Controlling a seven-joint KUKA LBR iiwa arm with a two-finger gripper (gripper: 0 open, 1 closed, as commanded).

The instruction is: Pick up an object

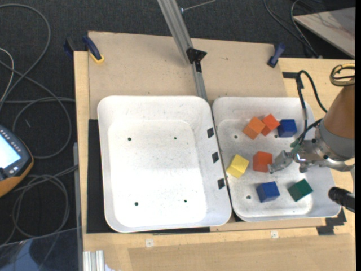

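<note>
Several small blocks lie in the right bin point(282, 209). At the back, an orange block point(254, 127), a red-orange block point(270, 121) and a blue block point(286, 127) form a cluster. A yellow block point(237, 166) lies near the bin's left wall, with a red block point(262, 161) just to its right. Another blue block point(267, 191) and a green block point(300, 189) sit near the front. My gripper point(280, 161) is low in this bin, right beside the red block's right side and above the green block in the picture. Nothing shows in its grasp.
The left bin point(113, 168) stands beside the right one, with a shared ridge between them. A slanted metal pole point(180, 33) rises from the back of the bench. Cables run over the right bin's far right corner by the arm point(341, 126).
</note>
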